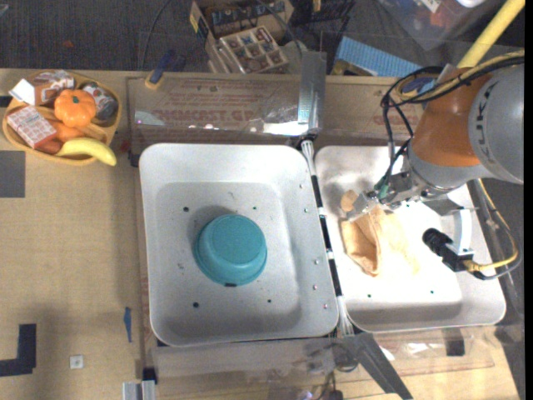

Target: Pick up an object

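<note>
Looks like it's mid-attempt. The arm is down in the right bin [483,311] with its pincer [376,197] right at the top edge of a tan cloth [369,236], touching or nearly so. Can't tell if the pincer is spread or pinching anything. The cloth looks bunched, mostly lying in the bin, so I'd say the lift isn't done. The teal bowl [231,249] sits untouched in the left bin [166,173].

Bright overhead light, white-bin glare, soft focus.
</note>
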Action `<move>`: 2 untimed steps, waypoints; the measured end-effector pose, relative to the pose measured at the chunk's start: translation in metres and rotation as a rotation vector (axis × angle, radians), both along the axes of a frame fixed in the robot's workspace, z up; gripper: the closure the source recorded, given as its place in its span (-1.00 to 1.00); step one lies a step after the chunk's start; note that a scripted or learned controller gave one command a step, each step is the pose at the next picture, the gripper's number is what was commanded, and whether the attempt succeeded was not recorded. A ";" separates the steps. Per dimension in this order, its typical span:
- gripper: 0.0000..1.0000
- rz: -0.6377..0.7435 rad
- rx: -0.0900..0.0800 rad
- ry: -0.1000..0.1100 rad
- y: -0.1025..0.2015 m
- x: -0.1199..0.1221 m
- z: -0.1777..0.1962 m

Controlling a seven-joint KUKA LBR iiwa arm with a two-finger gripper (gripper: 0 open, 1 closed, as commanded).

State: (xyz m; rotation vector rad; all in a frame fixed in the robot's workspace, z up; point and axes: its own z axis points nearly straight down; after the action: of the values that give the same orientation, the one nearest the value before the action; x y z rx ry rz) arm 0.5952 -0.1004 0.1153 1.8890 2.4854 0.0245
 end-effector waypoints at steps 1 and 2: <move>-1.00 -0.233 0.001 0.020 -0.001 0.029 -0.028; 1.00 -0.231 0.002 0.015 0.000 0.031 -0.016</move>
State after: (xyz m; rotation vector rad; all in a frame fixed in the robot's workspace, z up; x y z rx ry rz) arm 0.6262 -0.1006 0.0994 2.1708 2.2593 0.0093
